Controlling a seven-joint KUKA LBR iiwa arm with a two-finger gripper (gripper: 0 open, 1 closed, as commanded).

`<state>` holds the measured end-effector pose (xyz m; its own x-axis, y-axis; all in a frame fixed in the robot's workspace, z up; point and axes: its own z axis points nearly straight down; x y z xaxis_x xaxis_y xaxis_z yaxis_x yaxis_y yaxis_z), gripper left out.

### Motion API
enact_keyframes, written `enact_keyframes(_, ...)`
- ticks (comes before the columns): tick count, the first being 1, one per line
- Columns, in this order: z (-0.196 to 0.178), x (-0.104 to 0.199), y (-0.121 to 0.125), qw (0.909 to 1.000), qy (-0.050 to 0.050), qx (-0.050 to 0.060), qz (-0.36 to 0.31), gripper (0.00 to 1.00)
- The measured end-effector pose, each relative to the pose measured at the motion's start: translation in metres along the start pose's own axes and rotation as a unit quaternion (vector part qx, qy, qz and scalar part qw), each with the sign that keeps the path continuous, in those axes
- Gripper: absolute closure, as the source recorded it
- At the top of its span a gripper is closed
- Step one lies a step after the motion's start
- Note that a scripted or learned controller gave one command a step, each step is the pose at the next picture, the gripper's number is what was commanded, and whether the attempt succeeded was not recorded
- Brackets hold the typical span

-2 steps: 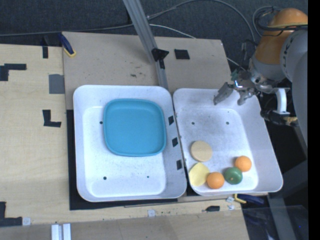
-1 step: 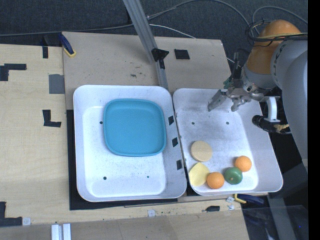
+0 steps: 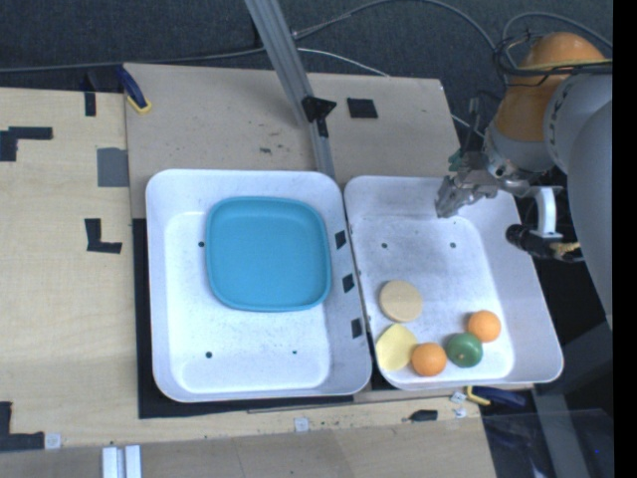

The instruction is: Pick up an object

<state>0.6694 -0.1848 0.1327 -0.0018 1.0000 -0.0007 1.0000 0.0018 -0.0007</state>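
Note:
The right bin holds several small items near its front: a tan round disc, a yellow piece, an orange ball, a green ball and another orange ball. My gripper hangs over the back of the right bin, well behind these items, with nothing visibly between its fingers. Its fingers point down toward the bin floor and look close together.
The left bin carries a blue square plate. A grey metal pole slants across the bench behind the bins. Black cables and a white clip hang beside the arm at the right.

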Motion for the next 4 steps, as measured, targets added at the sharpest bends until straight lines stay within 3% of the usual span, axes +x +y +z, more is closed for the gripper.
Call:
enact_keyframes(2, -0.098, 0.007, 0.005, 1.0, 0.0, -0.002, 0.001, 1.0)
enact_keyframes(4, -0.098, 0.108, -0.046, 1.0, 0.001, 0.0, -0.001, 1.0)
